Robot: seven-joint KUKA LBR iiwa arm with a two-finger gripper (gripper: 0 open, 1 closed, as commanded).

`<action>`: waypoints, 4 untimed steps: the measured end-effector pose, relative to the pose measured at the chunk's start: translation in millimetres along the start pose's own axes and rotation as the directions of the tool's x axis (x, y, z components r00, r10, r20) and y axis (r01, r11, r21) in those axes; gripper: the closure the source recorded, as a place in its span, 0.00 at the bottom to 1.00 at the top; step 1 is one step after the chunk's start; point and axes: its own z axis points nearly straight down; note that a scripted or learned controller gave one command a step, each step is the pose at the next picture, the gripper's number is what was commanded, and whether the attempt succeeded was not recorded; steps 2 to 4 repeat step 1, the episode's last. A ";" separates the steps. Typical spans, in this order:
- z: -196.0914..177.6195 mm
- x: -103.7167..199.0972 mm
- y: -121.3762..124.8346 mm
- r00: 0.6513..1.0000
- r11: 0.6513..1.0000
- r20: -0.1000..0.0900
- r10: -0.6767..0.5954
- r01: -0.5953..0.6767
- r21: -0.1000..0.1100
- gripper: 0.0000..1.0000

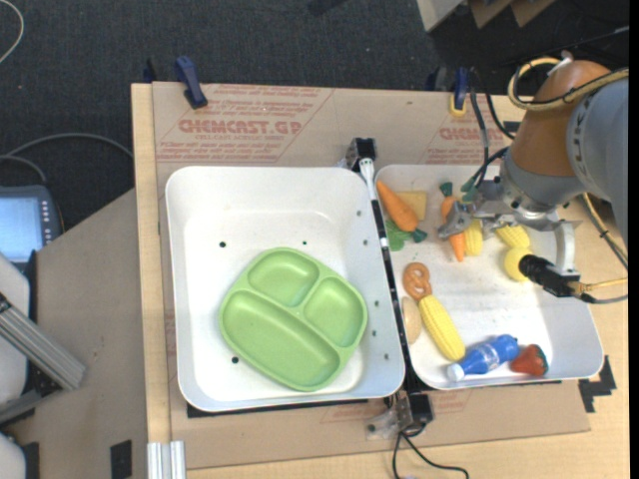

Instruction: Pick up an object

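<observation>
One small orange carrot (458,244) under claw (467,218), green-topped, claw grip state unclear

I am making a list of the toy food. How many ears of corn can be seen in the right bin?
2. One corn ear lies near the middle of the right bin, below an orange ring. A second corn ear lies under the gripper. More may be hidden beneath the arm.

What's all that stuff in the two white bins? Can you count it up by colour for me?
Green: 1, plate
Orange: 3, carrot, pretzel, piece by gripper
Yellow: 2, corn, banana
Blue: 1, bottle
Red: 1, toy
Total: 8
</observation>
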 end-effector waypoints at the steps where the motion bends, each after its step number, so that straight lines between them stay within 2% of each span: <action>1: -95.5 67.0 -42.5 1.000 1.000 -0.004 -0.004 0.004 -0.002 1.00; 4: -95.5 67.0 -42.5 1.000 1.000 -0.004 -0.004 0.004 -0.002 1.00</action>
